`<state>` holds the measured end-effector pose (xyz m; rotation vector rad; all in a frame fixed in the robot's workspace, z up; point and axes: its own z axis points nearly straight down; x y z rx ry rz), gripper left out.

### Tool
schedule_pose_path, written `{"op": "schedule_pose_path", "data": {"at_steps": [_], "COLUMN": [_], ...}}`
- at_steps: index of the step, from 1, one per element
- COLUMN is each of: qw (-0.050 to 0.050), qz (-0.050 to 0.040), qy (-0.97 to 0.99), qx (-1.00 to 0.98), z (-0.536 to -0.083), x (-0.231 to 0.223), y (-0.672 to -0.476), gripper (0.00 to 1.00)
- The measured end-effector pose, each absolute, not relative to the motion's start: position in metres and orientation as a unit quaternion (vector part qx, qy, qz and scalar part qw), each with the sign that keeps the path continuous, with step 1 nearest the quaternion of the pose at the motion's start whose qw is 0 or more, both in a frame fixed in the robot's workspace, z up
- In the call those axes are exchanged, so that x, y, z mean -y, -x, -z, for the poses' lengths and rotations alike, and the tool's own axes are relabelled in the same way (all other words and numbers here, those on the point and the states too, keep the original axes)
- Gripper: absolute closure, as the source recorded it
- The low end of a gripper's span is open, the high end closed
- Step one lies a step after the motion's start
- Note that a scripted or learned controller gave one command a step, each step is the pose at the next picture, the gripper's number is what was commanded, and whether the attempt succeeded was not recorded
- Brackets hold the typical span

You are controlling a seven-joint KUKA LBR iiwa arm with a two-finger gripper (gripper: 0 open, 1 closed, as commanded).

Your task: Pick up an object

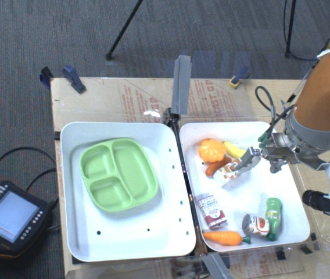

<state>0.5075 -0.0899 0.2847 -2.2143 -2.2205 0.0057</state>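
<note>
Grey arm (310, 121) from right | jaws (243, 163) low over right bin (281, 214) | grip state unclear

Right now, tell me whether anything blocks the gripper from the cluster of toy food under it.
Nothing visible does. The gripper hangs directly over the cluster in the right bin, right by the sausage, banana and orange pumpkin. They are crowded together, so a neighbour may get nudged.

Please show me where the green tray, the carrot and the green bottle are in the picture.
green tray (131, 168): camera view, on the large right compartment.
carrot (223, 237): camera view, on the middle of the orange body.
green bottle (273, 214): camera view, on the bottle's body.
</note>
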Motion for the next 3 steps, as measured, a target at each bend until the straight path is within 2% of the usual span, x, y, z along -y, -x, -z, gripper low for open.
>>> {"op": "schedule_pose_path", "data": {"at_steps": [1,2,3], "qw": [0.003,0.002,0.006], "qz": [-0.0013,-0.0007,-0.0028], "qy": [0.678,0.671,0.673], "qx": [0.735,0.742,0.739], "z": [-0.182,-0.108,-0.116], "x": [0.089,0.103,0.104], "y": [-0.577,-0.635,-0.633], "gripper": [0.00,0.00,1.00]}}
